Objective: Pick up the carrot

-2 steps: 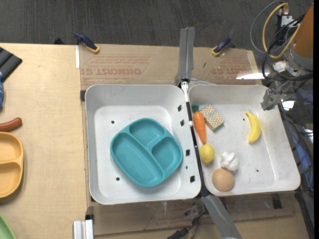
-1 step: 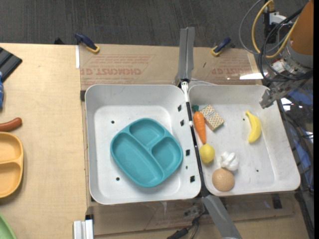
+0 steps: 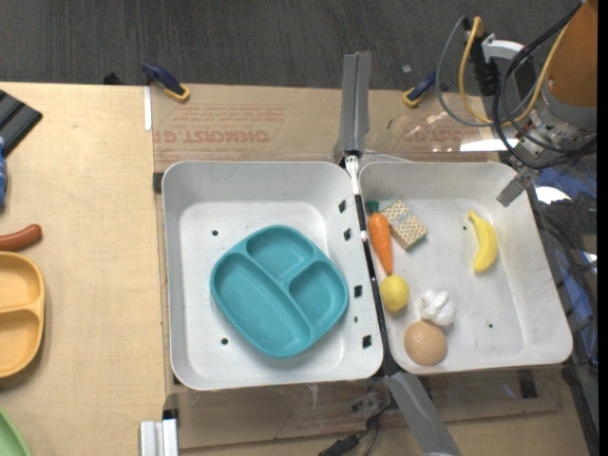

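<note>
Two bins sit below you, and your gripper point(image 3: 514, 190) hangs at the right bin's point(image 3: 541, 350) far right rim; only a grey tip shows, so you cannot tell how the jaws stand or whether they hold anything. Reversed red print on the cardboard point(image 3: 228, 126) is too faint to read reliably. The carrot point(image 3: 381, 242) lies well left of the jaws, against the bin's left wall, touching a lemon point(image 3: 394, 293). A banana point(image 3: 484, 242) lies between them.
</note>
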`<action>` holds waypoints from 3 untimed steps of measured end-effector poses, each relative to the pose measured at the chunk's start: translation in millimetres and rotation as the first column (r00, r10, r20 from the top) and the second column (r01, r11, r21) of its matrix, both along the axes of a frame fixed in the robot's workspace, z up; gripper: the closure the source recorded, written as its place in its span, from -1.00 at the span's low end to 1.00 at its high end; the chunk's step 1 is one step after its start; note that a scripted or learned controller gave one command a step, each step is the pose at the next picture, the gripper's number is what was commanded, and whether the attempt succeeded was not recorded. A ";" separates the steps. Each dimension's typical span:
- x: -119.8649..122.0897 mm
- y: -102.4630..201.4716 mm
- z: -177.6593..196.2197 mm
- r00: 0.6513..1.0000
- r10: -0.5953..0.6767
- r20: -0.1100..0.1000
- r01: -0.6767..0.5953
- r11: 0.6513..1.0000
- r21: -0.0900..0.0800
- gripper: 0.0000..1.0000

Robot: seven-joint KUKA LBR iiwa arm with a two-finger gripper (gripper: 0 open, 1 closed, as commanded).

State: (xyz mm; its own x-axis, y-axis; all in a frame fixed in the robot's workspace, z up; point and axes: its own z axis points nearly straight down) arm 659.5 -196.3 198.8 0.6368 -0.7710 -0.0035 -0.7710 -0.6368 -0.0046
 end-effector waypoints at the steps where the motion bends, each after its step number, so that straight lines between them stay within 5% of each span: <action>1: 0.3 7.7 38.1 0.904 0.428 0.003 -0.428 0.904 -0.003 1.00; 2: -0.2 31.7 7.5 0.783 0.622 0.003 -0.622 0.783 -0.002 1.00; 3: 0.4 -9.6 1.3 0.778 0.629 0.005 -0.629 0.778 -0.004 1.00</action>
